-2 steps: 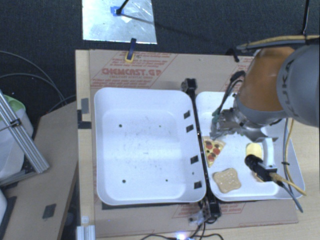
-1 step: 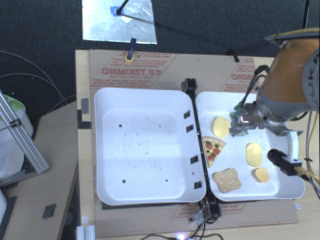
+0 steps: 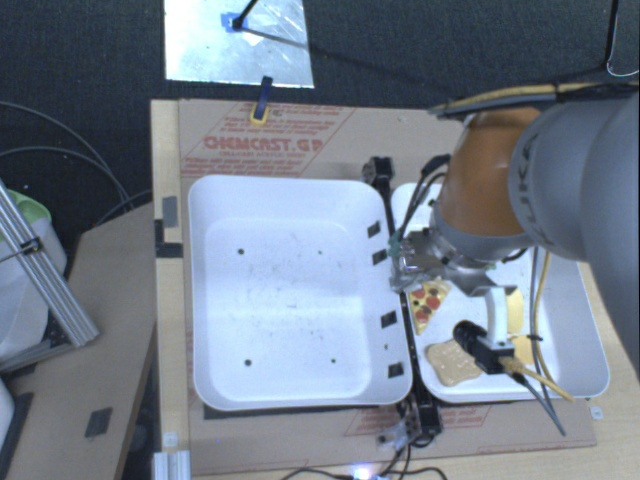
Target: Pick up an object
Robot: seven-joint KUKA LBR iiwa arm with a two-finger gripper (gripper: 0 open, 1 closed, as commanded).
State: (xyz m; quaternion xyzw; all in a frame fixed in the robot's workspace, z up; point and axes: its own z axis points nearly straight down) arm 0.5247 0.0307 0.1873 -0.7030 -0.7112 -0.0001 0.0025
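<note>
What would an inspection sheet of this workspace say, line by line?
Surface: brown cardboard sheet with red print under two shallow white plastic bins, the left bin and the right bin.
Job's things: red and yellow pizza-slice toy, tan toast-shaped piece and pale yellow strip, all in the right bin.
Clutter: small blue and yellow clamp on the cardboard's far edge.
Grippers: pincer over the right bin's left side, near the pizza-slice toy; grasp cannot be told.
Cables: thin black cable at top right; more at left.
Surroundings: shiny square metal plate; aluminium bar at left.
</note>
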